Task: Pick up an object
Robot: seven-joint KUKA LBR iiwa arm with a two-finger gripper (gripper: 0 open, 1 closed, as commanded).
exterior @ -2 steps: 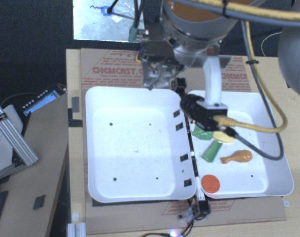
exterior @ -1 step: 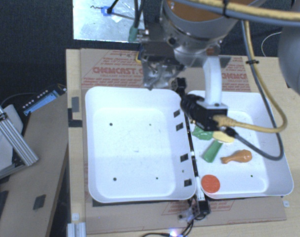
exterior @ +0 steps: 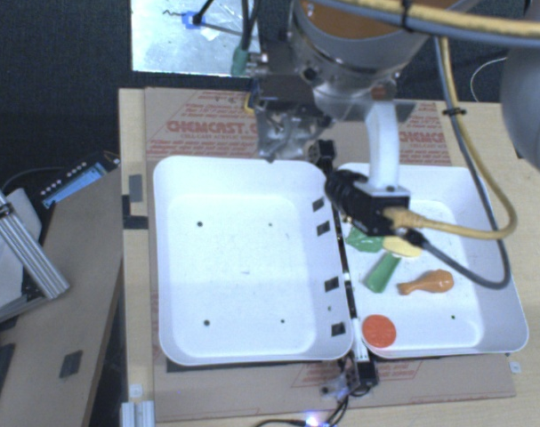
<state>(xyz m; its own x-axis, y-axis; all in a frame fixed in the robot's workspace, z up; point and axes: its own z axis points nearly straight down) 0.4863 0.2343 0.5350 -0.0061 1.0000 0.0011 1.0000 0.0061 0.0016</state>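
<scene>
Cannot tell gripper point(exterior: 290, 139) open from closed, just past the right bin's point(exterior: 470, 326) far-left corner; lower squarely over the orange drumstick point(exterior: 427, 283) inside that bin, clear of the green stick point(exterior: 382, 272)

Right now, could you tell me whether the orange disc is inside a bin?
In: the orange disc lies on the floor of the right bin, by its near corner.

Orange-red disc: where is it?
In the camera view, the orange-red disc lies in the near-left corner of the right-hand bin, just below the green block and lower-left of the orange drumstick.
</scene>
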